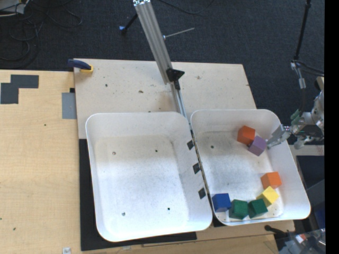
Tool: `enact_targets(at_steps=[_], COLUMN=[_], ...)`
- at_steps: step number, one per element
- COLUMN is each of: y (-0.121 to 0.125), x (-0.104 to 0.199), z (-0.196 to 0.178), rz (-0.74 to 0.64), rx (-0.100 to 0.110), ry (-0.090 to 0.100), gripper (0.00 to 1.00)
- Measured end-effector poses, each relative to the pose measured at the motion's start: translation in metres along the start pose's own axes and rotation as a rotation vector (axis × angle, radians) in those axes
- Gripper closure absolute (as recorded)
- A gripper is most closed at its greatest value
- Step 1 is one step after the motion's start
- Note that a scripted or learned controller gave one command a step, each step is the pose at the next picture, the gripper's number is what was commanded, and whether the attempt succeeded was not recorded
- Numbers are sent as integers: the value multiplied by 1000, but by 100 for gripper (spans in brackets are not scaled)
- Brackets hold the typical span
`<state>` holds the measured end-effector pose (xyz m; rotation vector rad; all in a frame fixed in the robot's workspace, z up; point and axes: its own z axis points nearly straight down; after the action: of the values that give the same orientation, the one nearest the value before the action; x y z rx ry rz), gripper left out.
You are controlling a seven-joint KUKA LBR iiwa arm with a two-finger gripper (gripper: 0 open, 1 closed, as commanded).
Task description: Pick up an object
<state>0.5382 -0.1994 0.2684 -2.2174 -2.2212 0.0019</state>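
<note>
- Blocks lie in the right bin: an orange cube touching a purple cube near the far right wall, and a row along the near wall.
- That row curves from a blue cube through two green cubes to a yellow cube and a second orange cube.
- The purple cube sits tilted, one corner toward the pincer; being a cube, it has no clear long axis.
- The pincer reaches over the right rim, its tip just beside the purple cube; whether it is released or clenched I cannot tell.
- The left bin sits beside it on the counter.
</note>
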Motion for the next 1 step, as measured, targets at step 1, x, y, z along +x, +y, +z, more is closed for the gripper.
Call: enact_targets(at_steps=[1], y=[0], x=[0], z=[0], rz=[2], rx=[0], ry=[0], gripper=[0])
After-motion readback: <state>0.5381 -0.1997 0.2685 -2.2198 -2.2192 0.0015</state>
